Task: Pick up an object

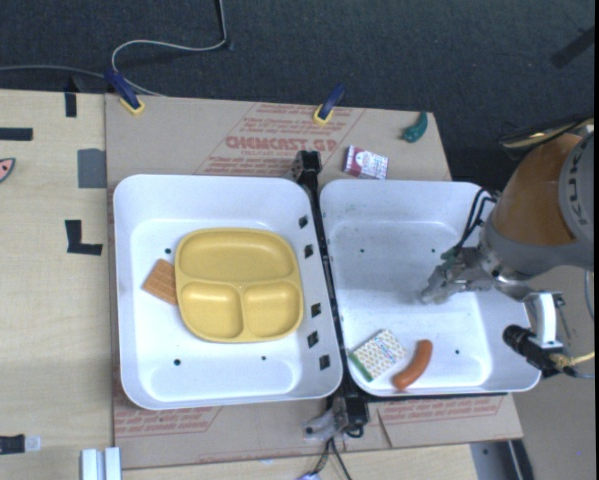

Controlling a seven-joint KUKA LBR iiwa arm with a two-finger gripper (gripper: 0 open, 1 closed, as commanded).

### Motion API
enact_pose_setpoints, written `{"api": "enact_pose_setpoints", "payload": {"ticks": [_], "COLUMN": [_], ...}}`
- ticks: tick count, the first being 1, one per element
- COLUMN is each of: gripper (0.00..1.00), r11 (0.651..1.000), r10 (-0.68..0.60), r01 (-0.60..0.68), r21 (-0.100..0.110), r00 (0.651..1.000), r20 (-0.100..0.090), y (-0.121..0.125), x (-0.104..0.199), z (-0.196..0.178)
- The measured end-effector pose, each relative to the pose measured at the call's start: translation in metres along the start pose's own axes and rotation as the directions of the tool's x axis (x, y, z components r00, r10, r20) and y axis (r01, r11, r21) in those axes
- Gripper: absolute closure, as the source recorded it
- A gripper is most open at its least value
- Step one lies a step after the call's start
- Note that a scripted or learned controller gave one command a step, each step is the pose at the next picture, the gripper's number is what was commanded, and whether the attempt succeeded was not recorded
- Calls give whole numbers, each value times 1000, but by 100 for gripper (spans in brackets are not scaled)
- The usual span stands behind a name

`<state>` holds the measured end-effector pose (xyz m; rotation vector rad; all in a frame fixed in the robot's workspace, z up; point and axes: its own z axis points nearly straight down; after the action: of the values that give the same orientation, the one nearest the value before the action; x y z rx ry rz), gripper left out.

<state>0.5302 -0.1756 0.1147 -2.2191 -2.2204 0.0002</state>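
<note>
The gripper (441, 286) sits low in the right bin (399, 203) with nothing seen in it — jaw state unclear — so sausage (413, 365) and packet (378, 354) remain unpicked.

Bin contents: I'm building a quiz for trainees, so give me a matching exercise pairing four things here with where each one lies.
Things:
1. yellow divided tray
2. orange sausage
3. gripper
4. small red and white packet

Places:
A. on the cardboard beyond the bins
B. middle of the left bin
C. near front edge of the right bin, beside a checkered packet
D. over the middle of the right bin

Pairs: 1-B, 2-C, 3-D, 4-A
</note>
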Motion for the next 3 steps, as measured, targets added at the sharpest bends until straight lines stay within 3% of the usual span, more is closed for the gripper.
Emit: {"api": "enact_pose_setpoints", "payload": {"ticks": [1, 2, 3], "gripper": [0, 100, 100], "r11": [1000, 1000, 1000], "r10": [0, -1, -2], "r01": [0, 1, 2], "r21": [0, 1, 1], "r00": [1000, 1000, 1000], "r20": [0, -1, -2], "y": [0, 0, 1], "x": [0, 1, 1], "z": [0, -9, -19]}}
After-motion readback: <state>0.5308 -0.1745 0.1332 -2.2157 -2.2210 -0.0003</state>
